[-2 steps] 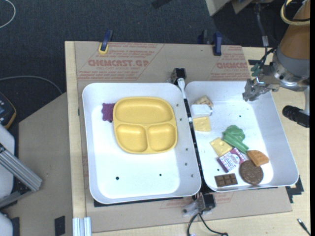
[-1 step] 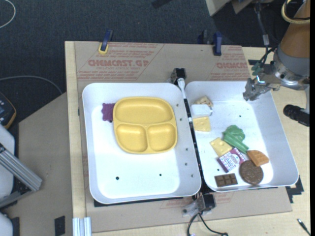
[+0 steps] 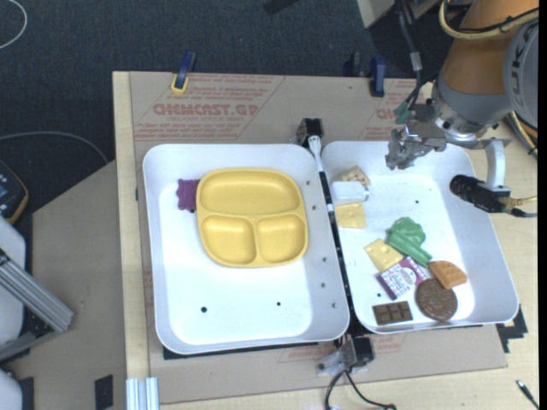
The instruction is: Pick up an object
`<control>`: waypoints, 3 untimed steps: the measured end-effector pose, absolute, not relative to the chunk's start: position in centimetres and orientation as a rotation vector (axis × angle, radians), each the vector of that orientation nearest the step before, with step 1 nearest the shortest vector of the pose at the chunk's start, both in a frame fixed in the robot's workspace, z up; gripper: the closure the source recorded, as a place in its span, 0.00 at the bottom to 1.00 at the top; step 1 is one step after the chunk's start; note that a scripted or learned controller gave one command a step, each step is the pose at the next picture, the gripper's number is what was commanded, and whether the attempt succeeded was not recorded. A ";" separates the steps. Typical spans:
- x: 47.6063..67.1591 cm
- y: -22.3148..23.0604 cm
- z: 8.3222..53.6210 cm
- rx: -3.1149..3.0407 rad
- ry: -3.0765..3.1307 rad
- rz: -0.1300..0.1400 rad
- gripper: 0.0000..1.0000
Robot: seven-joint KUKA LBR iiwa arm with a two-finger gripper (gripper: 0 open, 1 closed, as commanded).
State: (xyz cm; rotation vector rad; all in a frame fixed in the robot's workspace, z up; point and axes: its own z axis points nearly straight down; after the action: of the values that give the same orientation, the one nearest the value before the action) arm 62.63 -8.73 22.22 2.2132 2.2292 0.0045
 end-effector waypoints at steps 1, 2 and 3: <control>64.5 -3.6 23.5 2.212 2.227 0.007 1.00; 64.6 -1.4 22.7 2.219 2.225 -0.001 1.00; 65.7 -1.3 21.5 2.218 2.221 0.001 1.00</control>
State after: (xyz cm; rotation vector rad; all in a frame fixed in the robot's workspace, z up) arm 65.75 -1.29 21.46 2.2177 2.2212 0.0009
